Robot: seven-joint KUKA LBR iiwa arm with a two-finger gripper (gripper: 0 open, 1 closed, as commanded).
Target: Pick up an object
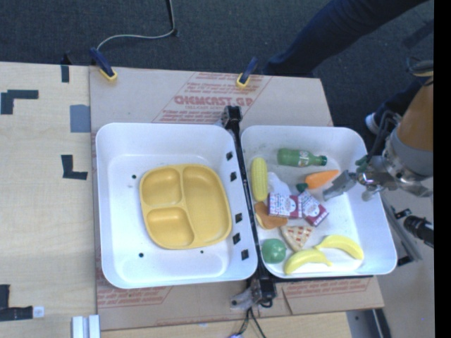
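Fingers (345, 185) of mine hang over the right bin (352, 136), low near its right wall; whether they are apart or together I cannot tell from this slant. Just to their left, close against the tip, lies the orange carrot (321, 179), and past it, further left and up, the green bottle (301, 158). I judge the carrot a toy: light, stiff, smooth enough to slide, and tapered, so a pinch near the thin end would likely squirt it out. I would take it across its thick middle, keeping off the small cartons (296, 206) below-left of me.
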